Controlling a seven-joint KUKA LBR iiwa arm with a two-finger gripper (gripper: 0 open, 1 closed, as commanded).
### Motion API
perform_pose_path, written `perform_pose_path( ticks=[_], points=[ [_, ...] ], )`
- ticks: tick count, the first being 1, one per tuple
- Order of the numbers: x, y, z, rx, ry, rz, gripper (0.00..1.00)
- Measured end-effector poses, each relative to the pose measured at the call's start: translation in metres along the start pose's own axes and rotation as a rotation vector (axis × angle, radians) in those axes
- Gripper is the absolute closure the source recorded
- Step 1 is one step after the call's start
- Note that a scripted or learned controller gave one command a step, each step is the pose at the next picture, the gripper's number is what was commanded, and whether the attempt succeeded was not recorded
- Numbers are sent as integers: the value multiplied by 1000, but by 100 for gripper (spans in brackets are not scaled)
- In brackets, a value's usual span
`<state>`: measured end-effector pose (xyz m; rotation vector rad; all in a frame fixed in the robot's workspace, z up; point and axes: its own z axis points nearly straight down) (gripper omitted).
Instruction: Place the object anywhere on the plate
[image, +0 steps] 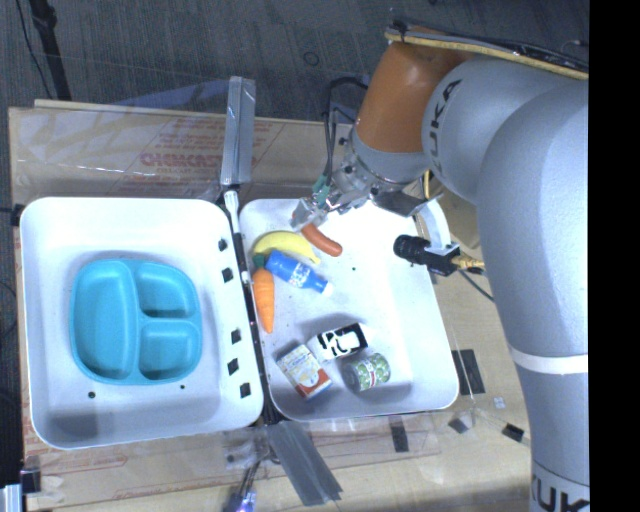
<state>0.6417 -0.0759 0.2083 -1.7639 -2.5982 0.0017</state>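
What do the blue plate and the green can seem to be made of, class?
Blue plate: probably moulded plastic, matte to satin; even colour, rounded compartments. Green can: possibly metal or toy plastic with a printed label; too small to settle.

Light falls on my bench from overhead, bright and fairly even, with no hard directional beam I can pick out. The two white bins (60, 300) come close to washing out; their floors keep only faint grey shading along the walls. A soft shadow pools at the near corners of the left bin, below the blue plate (137, 320). My grey arm (520, 200) carries a broad pale sheen across its casing, and the orange band (400, 95) shows a gentle highlight. The carpet at the top stays dim. Detail is slightly soft and grainy throughout, so print on the small packages cannot be read.
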Motion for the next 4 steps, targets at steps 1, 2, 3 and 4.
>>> perform_pose_path(
  ticks=[1,2,3,4],
  points=[
    [72,-7,17,1,0,51,100],
    [155,20,17,1,0,130,100],
    [225,0,42,4,0,201,100],
    [225,0,42,4,0,201,0]
  ],
)
